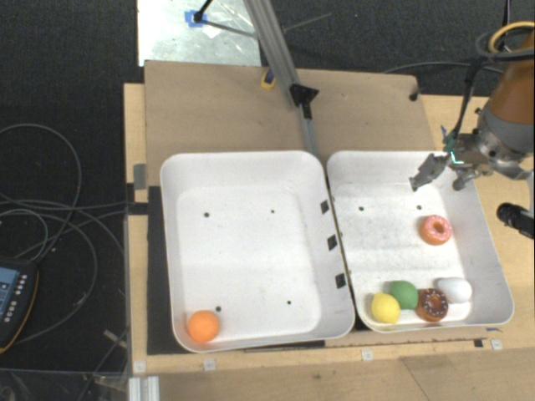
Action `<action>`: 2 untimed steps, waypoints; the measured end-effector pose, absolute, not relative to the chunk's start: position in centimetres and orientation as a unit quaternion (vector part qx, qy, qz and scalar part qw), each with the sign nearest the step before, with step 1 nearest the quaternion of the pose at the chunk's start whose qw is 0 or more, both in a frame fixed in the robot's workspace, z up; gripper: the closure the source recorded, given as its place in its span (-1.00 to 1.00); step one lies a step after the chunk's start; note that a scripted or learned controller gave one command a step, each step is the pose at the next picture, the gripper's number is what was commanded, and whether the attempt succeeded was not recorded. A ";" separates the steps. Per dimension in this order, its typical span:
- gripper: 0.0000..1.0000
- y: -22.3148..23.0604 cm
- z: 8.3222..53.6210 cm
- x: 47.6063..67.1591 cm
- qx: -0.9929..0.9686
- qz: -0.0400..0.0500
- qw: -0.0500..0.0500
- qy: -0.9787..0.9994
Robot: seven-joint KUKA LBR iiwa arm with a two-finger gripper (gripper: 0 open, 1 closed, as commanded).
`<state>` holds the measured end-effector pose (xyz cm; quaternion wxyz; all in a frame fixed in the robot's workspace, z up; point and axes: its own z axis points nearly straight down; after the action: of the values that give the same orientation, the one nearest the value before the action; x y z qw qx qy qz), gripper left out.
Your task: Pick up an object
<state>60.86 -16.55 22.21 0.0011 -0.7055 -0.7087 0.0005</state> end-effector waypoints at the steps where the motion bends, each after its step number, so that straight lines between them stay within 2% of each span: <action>1: -1.00 -16.6 22.4 60.9 -0.705 0.000 -0.001 -0.709; 2: -1.00 -17.2 17.0 61.6 -0.706 0.001 0.001 -0.708</action>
<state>61.62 -17.24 16.99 0.0011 -0.7064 -0.7078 0.0010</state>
